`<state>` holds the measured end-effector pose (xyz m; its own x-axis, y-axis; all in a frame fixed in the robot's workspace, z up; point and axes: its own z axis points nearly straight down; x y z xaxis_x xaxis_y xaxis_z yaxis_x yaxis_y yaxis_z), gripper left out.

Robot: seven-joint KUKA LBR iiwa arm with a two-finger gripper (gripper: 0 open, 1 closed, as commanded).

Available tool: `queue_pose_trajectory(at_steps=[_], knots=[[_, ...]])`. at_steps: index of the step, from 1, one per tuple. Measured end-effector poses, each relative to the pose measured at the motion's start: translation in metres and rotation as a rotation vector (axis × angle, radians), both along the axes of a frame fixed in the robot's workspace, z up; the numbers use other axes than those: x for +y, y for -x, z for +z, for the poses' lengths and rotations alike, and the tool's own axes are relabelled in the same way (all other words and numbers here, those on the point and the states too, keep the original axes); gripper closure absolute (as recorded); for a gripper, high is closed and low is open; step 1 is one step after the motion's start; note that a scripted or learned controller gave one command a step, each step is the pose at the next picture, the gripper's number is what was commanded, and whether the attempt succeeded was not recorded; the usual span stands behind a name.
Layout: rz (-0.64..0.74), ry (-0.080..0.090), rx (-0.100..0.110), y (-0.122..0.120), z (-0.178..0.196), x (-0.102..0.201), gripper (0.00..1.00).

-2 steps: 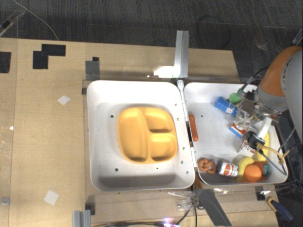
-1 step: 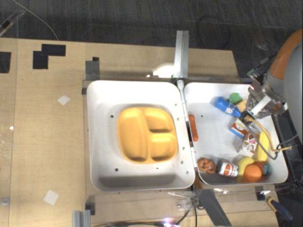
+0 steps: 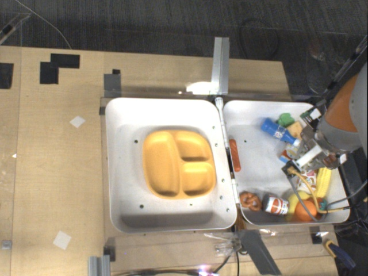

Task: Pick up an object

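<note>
The right bin (image 3: 259,165) holds a jumble of small things. A blue bottle (image 3: 273,129) lies near its far side with a green piece (image 3: 285,119) and a tan piece (image 3: 295,130) beside it. My gripper (image 3: 297,157) hangs low over the bin's right part, just in front of the bottle and above a yellow corn-like piece (image 3: 323,181). An orange ball (image 3: 305,210), a red-and-white can (image 3: 276,205) and a brown pretzel (image 3: 249,200) lie along the near wall. Nothing visibly sits between the fingers.
An orange sausage (image 3: 235,154) lies against the right bin's left wall. The left bin (image 3: 123,171) carries a yellow compartment tray (image 3: 172,160) in its middle. A metal post (image 3: 221,65) stands behind the seam between the bins.
</note>
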<state>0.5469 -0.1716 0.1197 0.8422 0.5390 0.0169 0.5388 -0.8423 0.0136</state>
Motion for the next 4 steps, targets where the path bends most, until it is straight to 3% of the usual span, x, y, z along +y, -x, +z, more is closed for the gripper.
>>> queue_pose_trajectory(at_steps=[1,2,3,4], knots=[[-0.147,-0.003,-0.008,0.012,-0.006,-0.004,1.0],[-0.304,-0.015,-0.031,0.024,-0.007,-0.009,1.0],[-0.35,-0.018,0.012,0.013,0.012,-0.027,1.0],[-0.349,-0.02,0.001,0.034,-0.005,-0.01,1.0]])
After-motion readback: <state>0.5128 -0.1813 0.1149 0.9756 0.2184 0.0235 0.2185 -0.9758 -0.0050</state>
